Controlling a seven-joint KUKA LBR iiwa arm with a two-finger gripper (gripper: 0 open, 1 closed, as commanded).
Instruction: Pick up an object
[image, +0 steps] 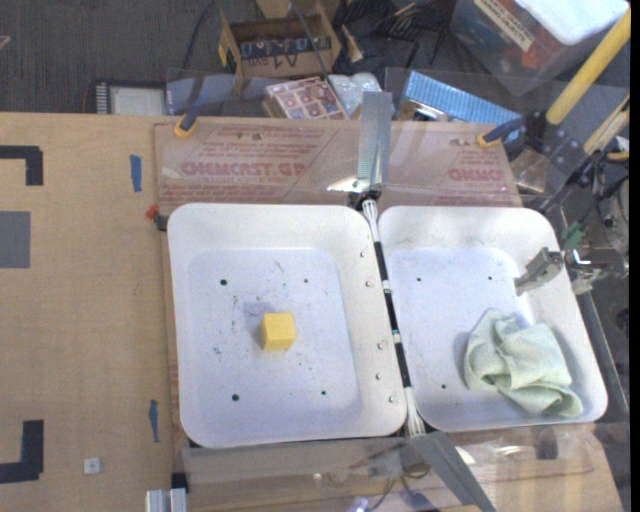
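Note:
A small yellow cube (279, 331) lies near the middle of the left white bin (200, 240). A crumpled pale green cloth (520, 362) rests in the near right corner of the right white bin (440, 240). My gripper (538, 270) reaches in over the right bin's right rim, just above and behind the cloth, with a gap between them. It is small and partly cut off at the edge of the view. Nothing shows in its grasp.
A metal divider strip (375, 150) stands behind the seam between the bins. Boxes and clutter (300, 95) sit beyond the back of the bench. A yellow pole (590, 65) slants at the upper right. Flat wooden board (80, 300) lies left.

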